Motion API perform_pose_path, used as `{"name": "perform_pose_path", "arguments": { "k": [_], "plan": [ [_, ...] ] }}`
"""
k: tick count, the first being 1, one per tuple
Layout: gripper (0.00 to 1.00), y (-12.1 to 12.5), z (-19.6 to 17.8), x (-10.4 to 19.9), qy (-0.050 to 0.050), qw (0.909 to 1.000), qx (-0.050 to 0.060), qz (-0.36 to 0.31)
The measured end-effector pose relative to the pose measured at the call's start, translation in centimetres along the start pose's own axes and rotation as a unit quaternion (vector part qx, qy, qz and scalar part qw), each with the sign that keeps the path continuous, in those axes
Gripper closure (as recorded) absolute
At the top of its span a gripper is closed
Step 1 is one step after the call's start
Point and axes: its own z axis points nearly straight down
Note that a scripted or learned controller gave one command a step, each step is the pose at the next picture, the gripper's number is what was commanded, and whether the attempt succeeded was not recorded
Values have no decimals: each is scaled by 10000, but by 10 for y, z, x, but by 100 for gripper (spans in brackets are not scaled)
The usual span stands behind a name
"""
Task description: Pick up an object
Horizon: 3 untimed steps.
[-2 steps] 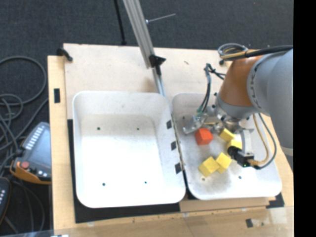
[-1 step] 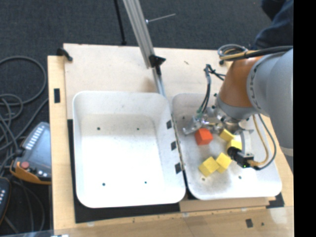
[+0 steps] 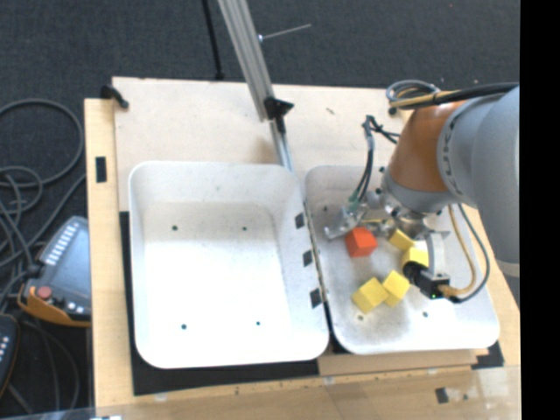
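The grey arm with its orange band (image 3: 455, 160) hides the far part of the right shallow white bin (image 3: 477, 326) and partly covers a small yellow block (image 3: 402, 239) beneath its wrist.

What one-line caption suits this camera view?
KUKA arm's gripper low in the right bin, over an orange block beside yellow blocks.

White bins (image 3: 219, 265), orange-red block (image 3: 360, 242), yellow blocks (image 3: 370, 295) — grey arm (image 3: 477, 151), orange band (image 3: 418, 151)
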Motion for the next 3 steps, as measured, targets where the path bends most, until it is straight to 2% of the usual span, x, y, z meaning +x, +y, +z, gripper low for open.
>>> {"name": "perform_pose_path", "arguments": {
  "k": [1,2,3],
  "plan": [
    [0,0,21,-17,21,9999,110,22],
    [0,30,-82,32,41,10000,85,-16],
    [0,20,26,0,30,9999,144,28]
  ]
}}
